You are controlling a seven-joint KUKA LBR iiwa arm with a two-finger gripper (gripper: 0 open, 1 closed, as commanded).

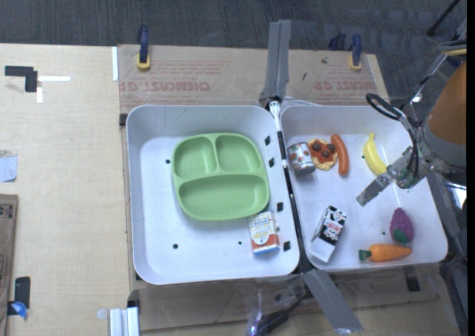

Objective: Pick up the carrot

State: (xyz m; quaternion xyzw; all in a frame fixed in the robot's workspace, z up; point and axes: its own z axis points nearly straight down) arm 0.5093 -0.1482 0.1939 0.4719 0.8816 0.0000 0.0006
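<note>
The carrot (386,253), orange with a green top at its left end, lies near the front right corner of the right bin (349,116). My gripper (369,193) hangs over the middle right of that bin, pointing down and to the left. It is above and to the left of the carrot, well apart from it, and nothing shows in it. The arm comes in from the right edge.
In the right bin there are purple grapes (401,225) just above the carrot, a milk carton (330,226), a banana (373,153), a sausage (340,154), a pizza slice (323,153) and a can (300,157). The left bin (148,201) holds a green divided plate (220,176) and a small carton (263,233).
</note>
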